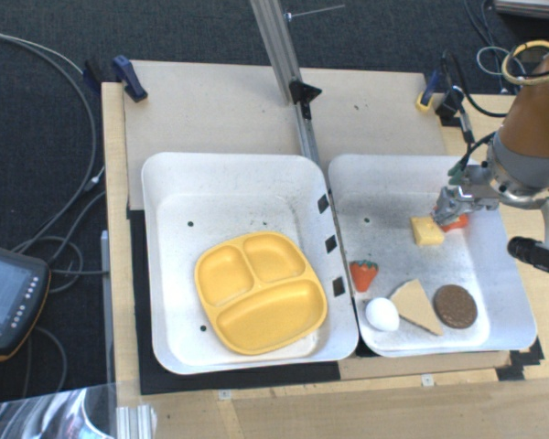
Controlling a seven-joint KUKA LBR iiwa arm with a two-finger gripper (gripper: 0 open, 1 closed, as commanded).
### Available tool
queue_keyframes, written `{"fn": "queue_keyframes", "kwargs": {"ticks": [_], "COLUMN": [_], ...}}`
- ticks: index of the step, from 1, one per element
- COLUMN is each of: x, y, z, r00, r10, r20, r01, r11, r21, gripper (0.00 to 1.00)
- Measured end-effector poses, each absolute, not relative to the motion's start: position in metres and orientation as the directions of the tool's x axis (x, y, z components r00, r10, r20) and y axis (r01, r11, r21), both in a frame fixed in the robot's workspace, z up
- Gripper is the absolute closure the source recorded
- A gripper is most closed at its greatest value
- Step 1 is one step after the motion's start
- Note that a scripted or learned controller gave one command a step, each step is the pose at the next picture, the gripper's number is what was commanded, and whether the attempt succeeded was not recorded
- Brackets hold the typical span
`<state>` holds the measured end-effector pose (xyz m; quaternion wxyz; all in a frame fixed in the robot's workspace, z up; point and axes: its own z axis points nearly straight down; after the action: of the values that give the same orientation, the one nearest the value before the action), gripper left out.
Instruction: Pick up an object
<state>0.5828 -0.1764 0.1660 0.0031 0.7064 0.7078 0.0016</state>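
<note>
Surface [220, 99] of pale wood carries two white bins side by side. Starting at the left, the left bin [165, 190] holds a yellow divided plate [259, 291], its large compartment toward the near edge and two smaller ones behind.

Moving across into the right bin [384, 176], a toy strawberry [363, 274] lies against the left wall with its green cap up toward the far side. Just below it sits a white egg [382, 315], touching a tan wedge [419, 305] whose point aims toward the near right corner. Beside the wedge lies a flat brown disc [456, 306].

Farther back sits a small yellow block [427, 231], its long axis running roughly left to right, slightly tilted. The hand [452, 210] hangs right at the block's upper right corner, tips close to or touching it, with something small and red [454, 223] beneath. Whether the hand is spread or pinched I cannot tell from here.
</note>
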Motion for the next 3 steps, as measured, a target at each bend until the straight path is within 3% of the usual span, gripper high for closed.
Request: {"fn": "queue_keyframes", "kwargs": {"ticks": [1,2,3], "x": [0.585,0.590,0.581], "y": [-0.176,-0.119,-0.068], "z": [0.221,0.221,0.234], "r00": [-0.002,-0.007,-0.007], "r10": [1.000,1.000,1.000], "r20": [-0.002,0.003,0.004], "r01": [1.000,1.000,1.000], "r11": [0.002,0.007,0.007], "r21": [0.008,0.000,-0.002], "gripper": [1.00,1.00,1.00]}}
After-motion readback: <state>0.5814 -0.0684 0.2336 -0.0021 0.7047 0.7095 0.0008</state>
